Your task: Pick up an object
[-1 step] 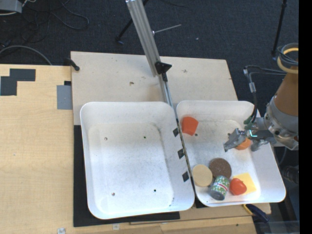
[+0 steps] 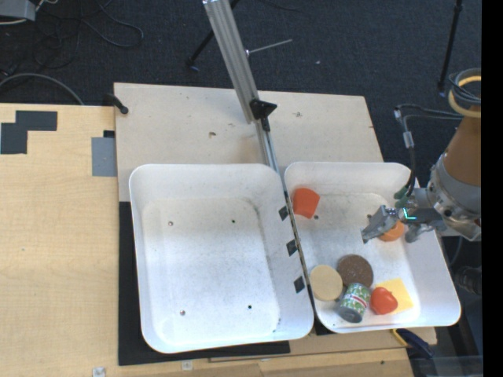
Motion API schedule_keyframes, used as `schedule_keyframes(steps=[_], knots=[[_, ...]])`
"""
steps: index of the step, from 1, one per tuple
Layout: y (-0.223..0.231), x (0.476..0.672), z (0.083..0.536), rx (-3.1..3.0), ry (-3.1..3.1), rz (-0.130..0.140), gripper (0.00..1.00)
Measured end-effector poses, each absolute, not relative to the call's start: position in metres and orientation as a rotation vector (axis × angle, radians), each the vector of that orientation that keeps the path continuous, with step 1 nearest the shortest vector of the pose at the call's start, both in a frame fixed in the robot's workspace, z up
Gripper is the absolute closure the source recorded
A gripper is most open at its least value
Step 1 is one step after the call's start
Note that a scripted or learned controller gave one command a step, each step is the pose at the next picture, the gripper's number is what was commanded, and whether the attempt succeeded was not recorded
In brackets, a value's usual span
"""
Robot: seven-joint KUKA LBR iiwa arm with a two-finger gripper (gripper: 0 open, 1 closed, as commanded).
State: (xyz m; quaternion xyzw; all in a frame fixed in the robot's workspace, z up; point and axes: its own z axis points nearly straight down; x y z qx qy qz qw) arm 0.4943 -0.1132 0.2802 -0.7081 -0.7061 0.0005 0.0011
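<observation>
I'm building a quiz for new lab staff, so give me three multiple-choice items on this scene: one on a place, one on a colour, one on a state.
1. Which bin holds the objects?
A. the left bin
B. the right bin
C. both bins

2. What colour is the cup by the divider?
A. orange
B. blue
C. black

3. How does the green can rest?
A. upright
B. on its side
C. stacked on the cup

Answers: 1 B, the cup, can, brown disc and the rest lie in the right bin. 2 A, the cup is orange. 3 B, the can lies tilted on its side near the bin's front edge.
</observation>
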Motion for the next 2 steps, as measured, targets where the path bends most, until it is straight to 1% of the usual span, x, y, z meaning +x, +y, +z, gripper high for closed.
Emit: schedule_keyframes(steps=[1, 2], knots=[[-0.110, 0.491, 0.216, -2.216, -2.214, 0.009, 0.00], [-0.106, 0.492, 0.152, -2.215, -2.214, 0.008, 0.00]])
